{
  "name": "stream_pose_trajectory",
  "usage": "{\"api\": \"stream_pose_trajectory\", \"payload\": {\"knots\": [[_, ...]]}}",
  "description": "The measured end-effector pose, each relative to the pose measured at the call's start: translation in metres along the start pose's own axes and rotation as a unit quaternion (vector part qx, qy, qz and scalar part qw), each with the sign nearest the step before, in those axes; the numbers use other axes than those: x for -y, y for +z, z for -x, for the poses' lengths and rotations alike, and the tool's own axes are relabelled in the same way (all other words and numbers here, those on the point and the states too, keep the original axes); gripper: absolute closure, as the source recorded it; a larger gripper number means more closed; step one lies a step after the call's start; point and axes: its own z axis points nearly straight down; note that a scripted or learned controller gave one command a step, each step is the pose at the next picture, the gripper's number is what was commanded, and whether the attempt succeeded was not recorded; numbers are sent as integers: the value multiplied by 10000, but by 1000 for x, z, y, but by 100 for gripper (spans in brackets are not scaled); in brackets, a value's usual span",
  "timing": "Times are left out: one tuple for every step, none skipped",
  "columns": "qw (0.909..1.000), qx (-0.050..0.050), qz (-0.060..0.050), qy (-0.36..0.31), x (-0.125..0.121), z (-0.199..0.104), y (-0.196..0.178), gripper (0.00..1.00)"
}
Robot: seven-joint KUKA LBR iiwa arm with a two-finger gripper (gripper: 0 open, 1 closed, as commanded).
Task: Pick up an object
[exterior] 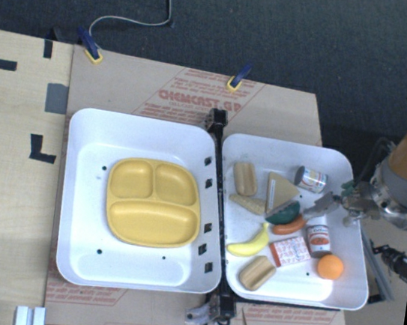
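The right bin holds several toy foods. Among them are a silver can, a pale wedge, a carrot with a green top, a banana, a red-and-white box, a small red-labelled jar, an orange and a brown loaf. My gripper hangs over the bin's right rim, just right of the can and above the jar. I see nothing held in it.
A yellow divided plate lies in the left bin. A tan bun and a wafer sit by the black divider between the bins. Two yellow-and-blue clamps pin the cardboard at the back.
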Motion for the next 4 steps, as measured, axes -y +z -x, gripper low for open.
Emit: {"api": "stream_pose_trajectory", "payload": {"knots": [[10000, 1, 48, -8, -48, 5, 98, 0], [10000, 14, 31, -6, -94, -4, 111, 0], [10000, 24, 25, -11, -94, -3, 101, 100], [10000, 7, 20, -8, -72, -51, -27, 100]]}}
